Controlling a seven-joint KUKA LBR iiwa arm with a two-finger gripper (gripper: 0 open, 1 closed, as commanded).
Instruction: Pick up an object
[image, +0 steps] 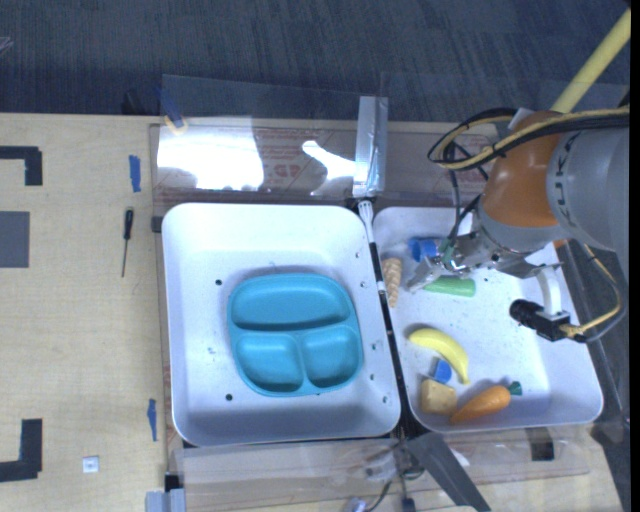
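Observation:
In the right bin (570, 395) lie several small objects. A green stick-like piece (452, 287) and a blue piece (425, 247) sit in its far left part. My gripper (437, 267) hangs low between these two, right above the green piece's left end. A yellow banana (442, 350) lies mid-bin. An orange carrot (484, 400), a tan block (436, 396) and a small blue cube (441, 371) rest near the front edge. A tan ridged piece (391, 281) lies along the left wall.
The left bin (190, 300) holds a blue divided plate (295, 331). The arm, with its orange band (520, 185) and black cables, covers the right bin's far right corner. A black part (535, 317) juts out over the bin's right side.

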